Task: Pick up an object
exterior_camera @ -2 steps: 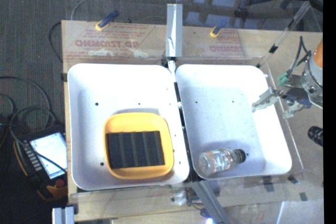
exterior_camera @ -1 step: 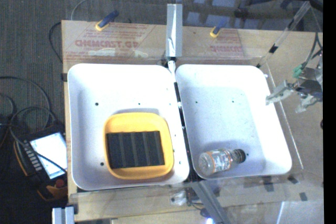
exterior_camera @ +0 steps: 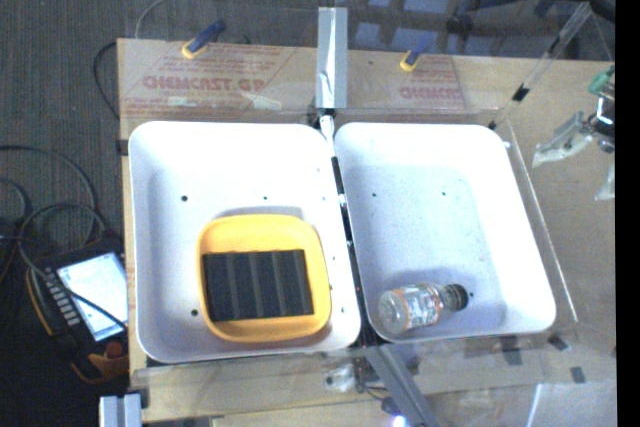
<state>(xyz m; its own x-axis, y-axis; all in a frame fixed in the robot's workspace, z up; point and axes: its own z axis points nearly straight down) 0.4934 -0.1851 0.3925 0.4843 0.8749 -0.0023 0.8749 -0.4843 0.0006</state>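
Bottle [exterior_camera: 421, 305] lies on its side at the right bin's [exterior_camera: 520, 215] near edge, toward its left corner; approach from above, jaws across its body. Claw state: cannot tell.

Bottle [exterior_camera: 421, 305] in right bin [exterior_camera: 440, 165]

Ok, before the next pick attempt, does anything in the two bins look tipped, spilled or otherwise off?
Nothing spilled or broken. The clear plastic bottle lies on its side at the near edge of the right bin, cap pointing right. The yellow tray-like object sits flat in the left bin, slightly askew to the bin walls.
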